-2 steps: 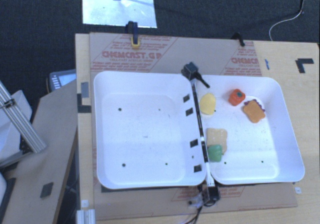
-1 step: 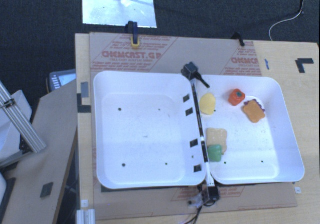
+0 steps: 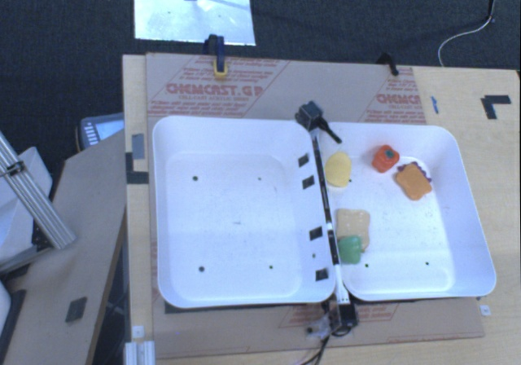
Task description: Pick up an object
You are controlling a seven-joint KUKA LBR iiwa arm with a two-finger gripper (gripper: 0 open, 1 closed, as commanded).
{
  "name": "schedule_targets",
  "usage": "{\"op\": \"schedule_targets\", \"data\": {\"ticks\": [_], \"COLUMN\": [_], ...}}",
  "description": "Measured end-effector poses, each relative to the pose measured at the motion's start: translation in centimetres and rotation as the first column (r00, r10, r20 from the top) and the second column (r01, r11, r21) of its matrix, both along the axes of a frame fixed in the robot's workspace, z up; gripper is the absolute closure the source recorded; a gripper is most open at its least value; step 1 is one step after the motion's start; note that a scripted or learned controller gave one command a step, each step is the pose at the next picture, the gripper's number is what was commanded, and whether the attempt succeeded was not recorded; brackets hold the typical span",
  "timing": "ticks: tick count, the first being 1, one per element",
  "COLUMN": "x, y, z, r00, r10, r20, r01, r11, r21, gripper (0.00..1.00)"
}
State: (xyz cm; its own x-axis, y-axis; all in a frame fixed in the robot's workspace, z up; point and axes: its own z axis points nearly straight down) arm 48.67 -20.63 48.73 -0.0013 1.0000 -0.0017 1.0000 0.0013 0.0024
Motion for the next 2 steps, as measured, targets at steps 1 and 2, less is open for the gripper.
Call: {"op": "schedule_targets", "data": {"ticks": [1, 2], "x": [0.0, 7.0], "y": [0.0, 0.2], "z": [0.4, 2.9], "r00": [1.0, 1.0], "r10": [0.002, 0.005], "r20": [0.002, 0.004], "r01": [-0.002, -0.005], "r11": [1.0, 1.0], "r21": [-0.001, 0.0], "gripper": [1.0, 1.0]}}
